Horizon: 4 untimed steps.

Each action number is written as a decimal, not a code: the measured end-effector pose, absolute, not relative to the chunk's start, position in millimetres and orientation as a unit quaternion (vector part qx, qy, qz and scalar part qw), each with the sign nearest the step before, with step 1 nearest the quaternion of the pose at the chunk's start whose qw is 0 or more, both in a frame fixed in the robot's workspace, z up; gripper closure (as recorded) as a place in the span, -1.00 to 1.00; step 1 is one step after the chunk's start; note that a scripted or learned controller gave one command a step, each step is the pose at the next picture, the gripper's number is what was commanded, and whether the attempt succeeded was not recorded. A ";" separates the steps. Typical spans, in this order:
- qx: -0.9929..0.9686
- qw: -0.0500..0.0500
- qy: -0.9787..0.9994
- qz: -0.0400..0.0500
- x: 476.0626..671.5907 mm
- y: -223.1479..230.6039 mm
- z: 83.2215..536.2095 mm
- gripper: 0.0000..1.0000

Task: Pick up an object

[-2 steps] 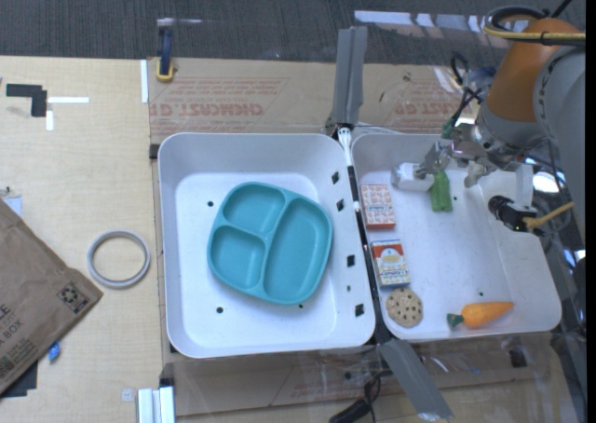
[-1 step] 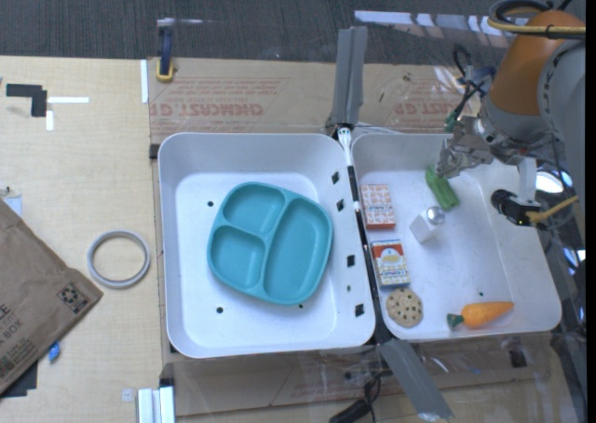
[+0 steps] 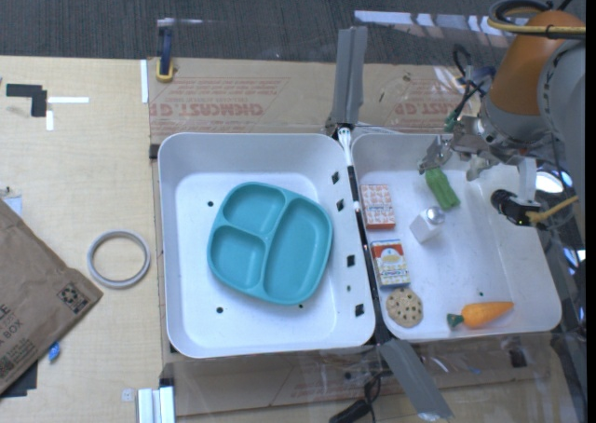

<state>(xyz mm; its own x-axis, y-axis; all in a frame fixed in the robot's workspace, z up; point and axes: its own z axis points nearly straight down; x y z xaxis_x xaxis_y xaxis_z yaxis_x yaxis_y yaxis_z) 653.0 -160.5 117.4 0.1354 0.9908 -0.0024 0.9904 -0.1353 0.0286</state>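
In the right bin (image 3: 521,263), my gripper (image 3: 454,164) hangs over the far end with its two grey fingers spread apart. A green stick-shaped object (image 3: 443,190) lies just below them, its upper end near the left finger (image 3: 431,160); nothing is pinched between the fingers. Close by sits a small silver-white piece (image 3: 428,224). Along the bin's left side lie two red-and-white boxes (image 3: 377,205) (image 3: 391,263) and a cookie (image 3: 404,307). A toy carrot (image 3: 484,314) rests near the front edge.
The left bin (image 3: 186,319) holds a teal divided plate (image 3: 270,242). On the bench to the left lie a tape ring (image 3: 118,256) and a cardboard box (image 3: 28,295). A grey divider post (image 3: 349,76) stands between the bins at the back.
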 end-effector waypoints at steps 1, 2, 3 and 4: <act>0.759 0.000 0.651 -0.001 639.9 -163.3 92.0 -1.00; 0.759 0.001 0.651 -0.001 640.2 -163.4 101.3 1.00; 0.709 0.000 0.705 -0.001 622.4 -113.4 122.3 1.00; 0.698 0.000 0.716 0.000 652.5 -46.8 191.9 1.00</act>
<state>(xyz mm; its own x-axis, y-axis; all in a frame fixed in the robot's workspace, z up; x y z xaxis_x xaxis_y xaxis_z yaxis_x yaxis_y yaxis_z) 652.5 -46.8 191.9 -0.0251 0.9997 -0.0008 0.9997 0.0251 0.0001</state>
